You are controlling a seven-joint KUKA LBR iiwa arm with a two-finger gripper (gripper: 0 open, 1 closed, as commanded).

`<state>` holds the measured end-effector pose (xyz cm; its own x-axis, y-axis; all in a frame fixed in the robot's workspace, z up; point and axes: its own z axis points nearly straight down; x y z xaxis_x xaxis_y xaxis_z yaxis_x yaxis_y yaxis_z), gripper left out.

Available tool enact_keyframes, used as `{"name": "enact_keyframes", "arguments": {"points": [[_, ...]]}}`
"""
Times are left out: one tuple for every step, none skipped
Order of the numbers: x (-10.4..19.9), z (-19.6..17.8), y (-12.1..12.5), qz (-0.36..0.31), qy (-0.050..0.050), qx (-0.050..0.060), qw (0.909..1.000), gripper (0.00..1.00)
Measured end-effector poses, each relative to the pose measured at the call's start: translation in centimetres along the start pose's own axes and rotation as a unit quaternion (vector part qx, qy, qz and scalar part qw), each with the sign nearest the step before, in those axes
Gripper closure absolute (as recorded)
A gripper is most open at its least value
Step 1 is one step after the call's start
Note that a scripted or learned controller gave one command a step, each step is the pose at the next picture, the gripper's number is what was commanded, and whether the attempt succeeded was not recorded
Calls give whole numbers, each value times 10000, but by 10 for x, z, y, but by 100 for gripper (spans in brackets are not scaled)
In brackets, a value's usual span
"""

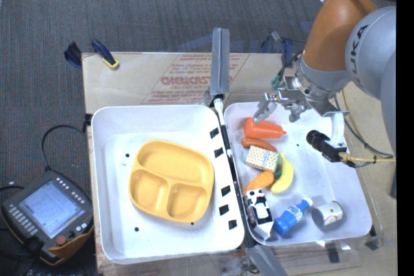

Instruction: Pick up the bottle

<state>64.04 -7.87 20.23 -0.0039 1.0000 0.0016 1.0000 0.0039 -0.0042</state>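
Starting at your left, a teach pendant (46, 213) lies on the floor beside the counter (129, 77), and the left bin (107, 132) holds a yellow divided tray (171, 181) that has no part in this job. Cross the divider and you reach the right bin (352, 194), where the clutter sits: two orange carrots (264, 129) near the top, a small patterned box (261, 157) below them, a banana (284, 176), a black-and-white toy car (260, 209), then the bottle (291, 216), blue with a white cap, lying on its side near the bin's front edge with a small grey cup (328, 214) just beside it on the right. The gripper (279, 108) hangs over the bin's far end, above the carrots, and its fingers (264, 110) look spread apart with nothing between them. So, as far as you can judge here, the pick has not begun: the bottle lies untouched and well apart from the gripper. What is left is the whole of it: bring the arm toward the front of the bin, line up over the bottle, descend, close and lift, minding the car and cup crowding either side.
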Motion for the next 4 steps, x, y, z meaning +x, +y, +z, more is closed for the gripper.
{"name": "enact_keyframes", "arguments": {"points": [[-36,48,-95,216,3,2,9998,0],[-57,116,-165,-770,4,-5,9970,0],[-57,107,-163,-758,7,-9,9971,100],[2,-3,-143,-1505,-6,-13,9886,100]]}}
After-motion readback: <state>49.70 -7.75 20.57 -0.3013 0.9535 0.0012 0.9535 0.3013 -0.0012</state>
